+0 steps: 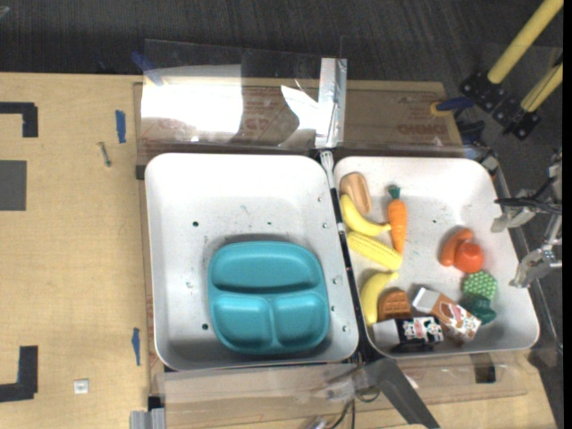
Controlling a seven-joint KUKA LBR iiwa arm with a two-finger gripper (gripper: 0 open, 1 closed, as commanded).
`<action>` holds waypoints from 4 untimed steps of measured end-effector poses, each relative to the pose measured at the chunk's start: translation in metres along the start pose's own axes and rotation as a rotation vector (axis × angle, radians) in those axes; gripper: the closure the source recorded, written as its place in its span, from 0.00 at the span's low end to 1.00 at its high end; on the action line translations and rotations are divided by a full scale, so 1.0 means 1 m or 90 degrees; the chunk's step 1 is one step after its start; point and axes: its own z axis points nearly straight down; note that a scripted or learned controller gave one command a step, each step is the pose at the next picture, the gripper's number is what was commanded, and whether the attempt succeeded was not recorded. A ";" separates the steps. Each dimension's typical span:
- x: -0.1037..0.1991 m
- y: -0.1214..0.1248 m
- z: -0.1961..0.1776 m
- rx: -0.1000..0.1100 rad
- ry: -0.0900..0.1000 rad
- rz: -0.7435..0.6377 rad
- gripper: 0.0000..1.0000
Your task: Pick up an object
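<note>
I am watching the two-finger gripper (525, 239) hanging at the right rim of the right-hand shallow white bin (429, 172). Its two metal prongs are standing well apart, and nothing is lying between them, so I am reading it as wide open and empty.

Nearest to it are lying a round orange-red plastic toy fruit (460, 250) and a knobbly green plastic toy piece (480, 284), either of which I am judging a fair target. Further left are sitting an orange toy carrot with a green top (397, 222), a yellow toy corn cob (375, 250), a yellow toy banana (356, 215) and a small printed toy carton (456, 320).

What is worrying me is the crowding. The green piece is touching a dark teal lump (483, 309) and lying just beside the carton, so a prong coming down there may land on a neighbour and shove things aside. The round fruit may roll out as the prongs close. The bin wall is also close, and a low approach may clip it.

The left-hand white bin (179, 204) is holding a teal plastic divided plate (266, 295). Both bins are resting on a tan cardboard-coloured bench (63, 239), with a clear plastic sheet (232, 105) behind them and dark carpet (268, 16) beyond.
</note>
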 end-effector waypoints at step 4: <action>-0.147 0.112 0.165 -0.001 -0.001 0.017 0.00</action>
